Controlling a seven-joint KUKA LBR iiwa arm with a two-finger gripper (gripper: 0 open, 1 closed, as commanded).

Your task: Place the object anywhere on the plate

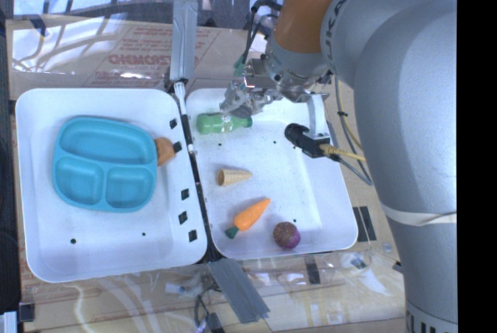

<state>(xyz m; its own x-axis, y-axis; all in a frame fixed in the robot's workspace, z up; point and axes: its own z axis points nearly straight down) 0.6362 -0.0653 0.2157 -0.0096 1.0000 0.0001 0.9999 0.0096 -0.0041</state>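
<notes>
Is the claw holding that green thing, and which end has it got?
Cannot tell for sure. The claw is right at the green thing's right end in the right bin, but a real grip isn't clear.

Bare bin floor point(311, 192) — right of cone point(233, 177)

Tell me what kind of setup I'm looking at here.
Likely a lab bench for robot pick-and-place trials: two white bins side by side, a blue plate in one, toy food like a carrot in the other, and the gripper over a green object.
</notes>
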